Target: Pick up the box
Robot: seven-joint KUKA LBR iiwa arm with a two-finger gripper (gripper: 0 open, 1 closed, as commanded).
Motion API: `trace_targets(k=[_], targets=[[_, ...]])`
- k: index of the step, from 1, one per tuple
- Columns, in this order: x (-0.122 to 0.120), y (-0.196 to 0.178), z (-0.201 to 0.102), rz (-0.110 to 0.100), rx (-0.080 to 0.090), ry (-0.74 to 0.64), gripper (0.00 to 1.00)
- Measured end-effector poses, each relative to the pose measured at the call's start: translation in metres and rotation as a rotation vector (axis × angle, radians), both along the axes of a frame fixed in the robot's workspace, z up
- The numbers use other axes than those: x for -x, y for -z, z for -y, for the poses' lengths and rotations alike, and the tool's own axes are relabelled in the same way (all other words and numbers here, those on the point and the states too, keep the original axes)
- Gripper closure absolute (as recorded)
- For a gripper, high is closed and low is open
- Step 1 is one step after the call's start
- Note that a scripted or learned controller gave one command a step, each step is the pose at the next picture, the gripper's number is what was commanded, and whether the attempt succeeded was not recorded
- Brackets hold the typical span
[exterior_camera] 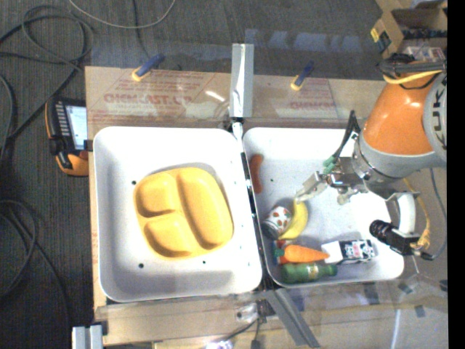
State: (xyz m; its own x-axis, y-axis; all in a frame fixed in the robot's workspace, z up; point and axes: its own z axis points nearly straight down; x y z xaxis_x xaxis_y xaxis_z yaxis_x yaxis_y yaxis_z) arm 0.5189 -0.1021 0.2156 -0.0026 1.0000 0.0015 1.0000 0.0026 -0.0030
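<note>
The small white carton box w/ dark print (352,250) lies flat in the lower right of the frame, on the floor of the right shallow white bin (290,158), near its front right corner. The claw (314,186) sits up and to the left of it, approx. mid-bin, well apart from the box; nothing is between its fingers. The two thin fingers look spread apart, pointing left toward the yellow banana (295,220).

Left of the box, along the bin's front edge: an orange carrot (304,254) touching or just beside the box's left end, and a green bottle (308,271) just below the carrot. A round white-and-red item (279,216) sits against the banana; can't tell what it is. A reddish sausage-like piece (256,173) lies by the bin's left wall.

The grey arm w/ orange band (399,126) enters from the right and covers the bin's upper right corner. A black-and-white fitting on the arm (396,227) overlaps the bin's right wall just right of the box. Box print is too small to read.

Left bin (116,151) holds a yellow compartment tray (185,211).
</note>
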Motion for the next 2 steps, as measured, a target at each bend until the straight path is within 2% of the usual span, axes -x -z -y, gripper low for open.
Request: trace_targets(k=[1, 2], targets=[[-0.044, 0.065, -0.003, 0.0, 0.001, -0.021, 0.0], [-0.152, 0.126, 0.037, 0.011, 0.007, -0.19, 0.0]])
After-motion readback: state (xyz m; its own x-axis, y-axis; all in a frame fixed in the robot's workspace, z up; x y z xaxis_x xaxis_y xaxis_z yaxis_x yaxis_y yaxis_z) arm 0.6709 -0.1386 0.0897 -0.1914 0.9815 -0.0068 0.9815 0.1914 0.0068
